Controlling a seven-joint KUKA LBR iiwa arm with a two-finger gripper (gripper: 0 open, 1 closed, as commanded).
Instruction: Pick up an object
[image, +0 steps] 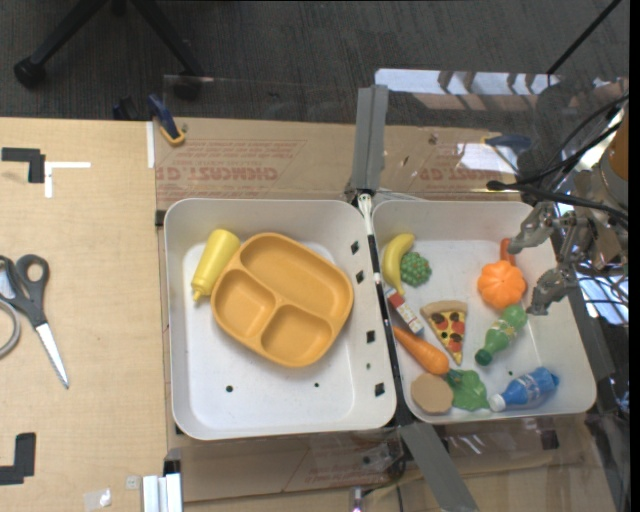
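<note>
Pumpkin (501, 284), orange, sits in right bin (575, 330) near its right wall, w/ the hand (543, 262) just beside it. Hand looks released, nothing btwn fingers. Risk: toys are packed close, so a descent could nudge pumpkin or catch green bottle (500, 335) instead. Fingertips blur into cables; exact gap hard to judge.

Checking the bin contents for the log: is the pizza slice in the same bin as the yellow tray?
No, the pizza slice lies in the right bin, while the yellow tray sits in the left bin.
</note>
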